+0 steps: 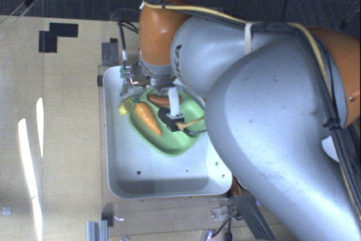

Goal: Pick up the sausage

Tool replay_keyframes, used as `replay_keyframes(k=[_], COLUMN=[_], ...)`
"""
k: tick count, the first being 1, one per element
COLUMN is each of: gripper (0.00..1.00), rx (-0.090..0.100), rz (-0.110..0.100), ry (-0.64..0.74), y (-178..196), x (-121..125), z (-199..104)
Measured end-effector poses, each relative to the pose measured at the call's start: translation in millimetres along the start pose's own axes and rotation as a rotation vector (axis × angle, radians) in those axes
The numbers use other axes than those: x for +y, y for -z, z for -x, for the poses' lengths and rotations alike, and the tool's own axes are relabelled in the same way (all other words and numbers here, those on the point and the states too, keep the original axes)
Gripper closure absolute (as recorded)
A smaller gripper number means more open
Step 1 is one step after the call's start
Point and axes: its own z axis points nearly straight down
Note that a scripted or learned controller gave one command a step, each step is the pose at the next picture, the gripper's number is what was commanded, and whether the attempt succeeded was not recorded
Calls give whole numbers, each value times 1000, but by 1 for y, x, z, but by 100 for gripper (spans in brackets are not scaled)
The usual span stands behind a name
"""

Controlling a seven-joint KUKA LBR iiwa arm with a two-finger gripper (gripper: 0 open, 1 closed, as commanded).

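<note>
The sausage (159, 101), reddish brown, lies in a green bowl (172, 145) at the far end of the white bin (163, 180). Its far side is hidden under the wrist. An orange carrot (148, 117) lies just in front of it in the same bowl. My gripper (135, 86) hangs low over the bowl's far left rim, a little to the left of the sausage. The metal parts there are small and partly covered by the arm.
A small yellow thing (123, 108) sits between the bowl and the bin's left wall. The big grey arm covers the view's right side. Bare bin floor lies in front of the bowl. Pale bench with black marks (56, 35) lies to the left.
</note>
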Motion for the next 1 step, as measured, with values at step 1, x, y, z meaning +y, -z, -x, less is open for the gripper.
replay_keyframes(k=[1], gripper=[0], rx=[24], rz=[9], ry=[27], y=[5], x=[-47], z=[10])
